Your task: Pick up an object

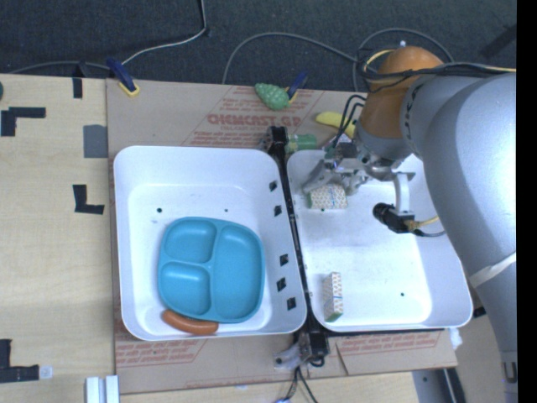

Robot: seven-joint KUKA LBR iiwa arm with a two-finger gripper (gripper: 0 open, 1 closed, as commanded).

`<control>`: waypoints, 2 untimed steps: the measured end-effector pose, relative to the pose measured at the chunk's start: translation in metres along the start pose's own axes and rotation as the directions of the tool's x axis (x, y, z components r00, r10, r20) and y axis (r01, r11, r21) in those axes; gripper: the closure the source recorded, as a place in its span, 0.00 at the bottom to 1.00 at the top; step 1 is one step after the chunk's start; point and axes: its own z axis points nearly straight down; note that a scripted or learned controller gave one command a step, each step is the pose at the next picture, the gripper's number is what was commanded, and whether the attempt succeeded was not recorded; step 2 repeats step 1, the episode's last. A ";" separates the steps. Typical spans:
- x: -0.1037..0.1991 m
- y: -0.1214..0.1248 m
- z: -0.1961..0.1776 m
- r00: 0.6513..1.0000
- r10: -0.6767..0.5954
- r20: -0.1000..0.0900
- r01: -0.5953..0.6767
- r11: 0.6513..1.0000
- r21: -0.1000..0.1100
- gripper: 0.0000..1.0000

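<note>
In the right shallow white bin, the grey arm's claw hangs low at the far left corner, touching a small pale patterned block, though whether it grips is unclear.

- Bright, even overhead light; white bins nearly glare.
- Soft shadow beneath the gripper.
- Detail there slightly blurred, perhaps from motion.
</note>
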 end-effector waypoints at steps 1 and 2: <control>0.000 0.000 -0.010 1.000 -0.001 0.000 0.001 1.000 0.001 1.00; 0.000 0.000 -0.010 1.000 -0.001 0.000 0.001 1.000 0.001 1.00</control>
